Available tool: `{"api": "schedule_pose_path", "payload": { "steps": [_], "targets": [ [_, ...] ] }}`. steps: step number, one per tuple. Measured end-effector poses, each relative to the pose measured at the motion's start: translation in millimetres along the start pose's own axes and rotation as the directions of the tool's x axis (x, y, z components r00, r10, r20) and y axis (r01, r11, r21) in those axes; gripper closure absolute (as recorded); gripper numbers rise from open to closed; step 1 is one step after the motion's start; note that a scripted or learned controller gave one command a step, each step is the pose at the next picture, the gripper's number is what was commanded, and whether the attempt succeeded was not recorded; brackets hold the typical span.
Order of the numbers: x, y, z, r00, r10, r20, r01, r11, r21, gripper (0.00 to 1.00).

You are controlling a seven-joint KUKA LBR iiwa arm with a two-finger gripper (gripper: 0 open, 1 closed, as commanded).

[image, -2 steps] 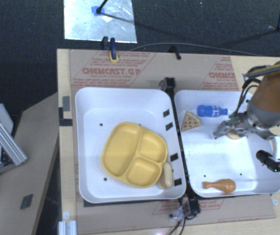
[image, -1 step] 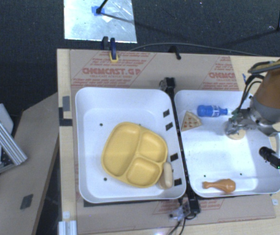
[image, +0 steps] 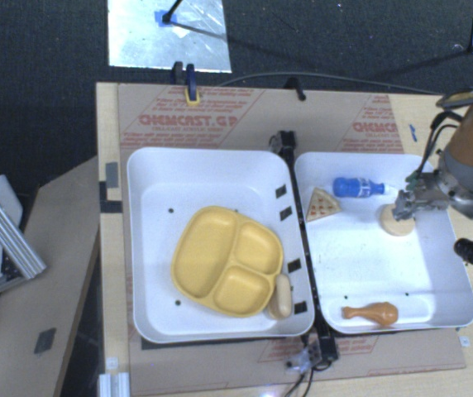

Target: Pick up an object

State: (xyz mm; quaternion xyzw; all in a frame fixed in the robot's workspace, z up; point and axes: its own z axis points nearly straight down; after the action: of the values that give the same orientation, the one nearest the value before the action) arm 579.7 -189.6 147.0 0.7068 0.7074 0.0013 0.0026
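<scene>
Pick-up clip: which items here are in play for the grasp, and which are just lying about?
In play:
gripper, low over the right bin
tan round piece just beneath it

Lying about:
blue bottle
pizza slice
drumstick
yellow divided tray in the left bin
pale bread roll

Two white bins sit side by side on the surface (image: 220,114), which is covered by printed cardboard. The left bin (image: 150,222) and right bin (image: 447,292) touch along a black-clipped seam. A blue-and-yellow clamp (image: 189,85) grips the far edge. Beyond it, a shiny sheet (image: 137,23) lies on dark carpet.
</scene>
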Motion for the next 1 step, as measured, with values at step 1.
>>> {"api": "schedule_pose_path", "payload": {
  "steps": [1],
  "targets": [
    [8.3,7.0,-50.7,1.000,-0.004,0.000,0.004,1.000,0.000,1.00]
  ]
}}
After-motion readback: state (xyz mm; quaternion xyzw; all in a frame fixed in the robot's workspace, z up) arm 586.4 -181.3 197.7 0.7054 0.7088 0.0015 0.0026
